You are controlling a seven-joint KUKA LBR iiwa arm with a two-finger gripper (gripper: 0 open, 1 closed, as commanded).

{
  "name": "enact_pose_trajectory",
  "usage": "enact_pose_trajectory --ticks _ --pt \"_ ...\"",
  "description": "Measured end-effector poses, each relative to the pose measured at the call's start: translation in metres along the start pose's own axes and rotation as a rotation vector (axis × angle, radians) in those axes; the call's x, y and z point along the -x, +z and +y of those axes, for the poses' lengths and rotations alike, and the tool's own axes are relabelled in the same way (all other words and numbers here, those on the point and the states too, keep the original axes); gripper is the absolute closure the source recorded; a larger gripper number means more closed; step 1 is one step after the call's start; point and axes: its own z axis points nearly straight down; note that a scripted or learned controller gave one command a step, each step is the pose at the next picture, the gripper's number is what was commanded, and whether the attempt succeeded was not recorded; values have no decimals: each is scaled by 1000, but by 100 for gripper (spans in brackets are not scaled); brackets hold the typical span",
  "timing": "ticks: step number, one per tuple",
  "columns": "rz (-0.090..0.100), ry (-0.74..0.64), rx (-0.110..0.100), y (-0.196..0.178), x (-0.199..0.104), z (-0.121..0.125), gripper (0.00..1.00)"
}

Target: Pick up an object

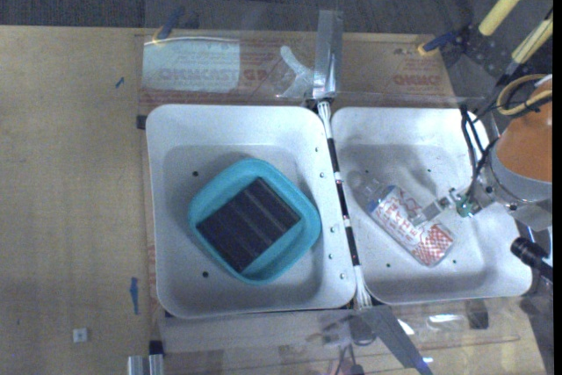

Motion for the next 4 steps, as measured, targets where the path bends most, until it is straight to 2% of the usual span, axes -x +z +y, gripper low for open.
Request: enact_pose_trajectory --ticks 1,4 --pt "-6 -137 6 0 0 2 0" --pt "-16 -218 8 0 -5 9 0"
